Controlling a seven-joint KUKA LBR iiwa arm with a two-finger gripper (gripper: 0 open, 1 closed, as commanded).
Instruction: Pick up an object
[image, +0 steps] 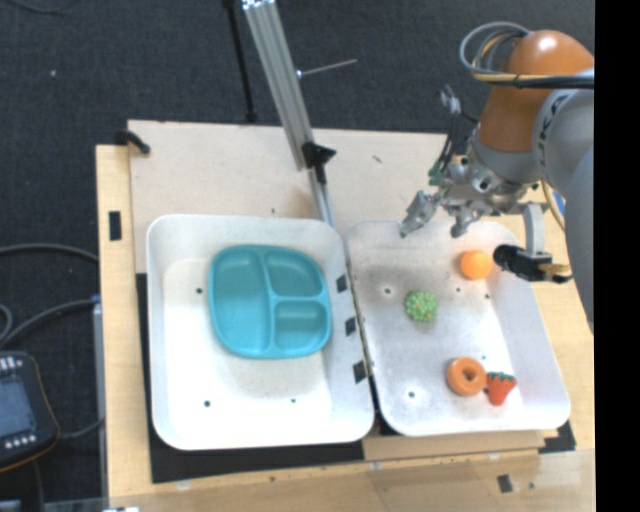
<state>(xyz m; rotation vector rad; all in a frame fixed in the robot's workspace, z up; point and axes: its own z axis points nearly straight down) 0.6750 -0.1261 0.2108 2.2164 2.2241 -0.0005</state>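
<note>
My gripper hangs over the far edge of the right bin, fingers spread open with nothing between them. An orange ball lies just to its near right. A green knobbly ball sits near the bin's middle. An orange doughnut and a red strawberry rest side by side at the bin's near right.
The left bin holds a teal divided plate. A slanted metal pole rises behind the bins, ending at a black clamp near the gap between them.
</note>
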